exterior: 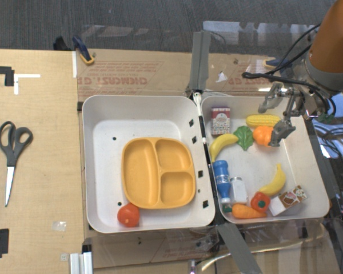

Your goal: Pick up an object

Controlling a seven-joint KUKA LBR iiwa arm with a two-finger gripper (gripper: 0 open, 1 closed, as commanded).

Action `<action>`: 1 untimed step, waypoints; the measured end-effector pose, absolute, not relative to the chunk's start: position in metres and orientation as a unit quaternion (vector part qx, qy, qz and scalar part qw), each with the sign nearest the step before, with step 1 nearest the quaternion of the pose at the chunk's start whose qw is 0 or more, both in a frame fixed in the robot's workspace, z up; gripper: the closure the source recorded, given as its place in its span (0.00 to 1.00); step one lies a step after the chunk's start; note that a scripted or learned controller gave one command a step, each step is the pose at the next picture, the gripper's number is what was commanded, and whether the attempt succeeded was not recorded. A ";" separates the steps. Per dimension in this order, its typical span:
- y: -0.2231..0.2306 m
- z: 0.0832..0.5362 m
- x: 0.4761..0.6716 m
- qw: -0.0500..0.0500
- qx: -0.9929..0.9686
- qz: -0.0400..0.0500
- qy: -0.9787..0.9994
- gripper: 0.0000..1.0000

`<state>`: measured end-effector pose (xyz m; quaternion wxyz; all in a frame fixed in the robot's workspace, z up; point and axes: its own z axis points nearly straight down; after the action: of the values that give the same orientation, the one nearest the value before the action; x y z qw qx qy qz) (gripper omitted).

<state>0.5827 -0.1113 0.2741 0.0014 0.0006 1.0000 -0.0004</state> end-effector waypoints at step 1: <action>-0.212 0.189 0.535 0.002 -0.047 0.000 0.999 0.00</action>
<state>0.5347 -0.2119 0.1887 0.0017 -0.0473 0.9989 -0.0003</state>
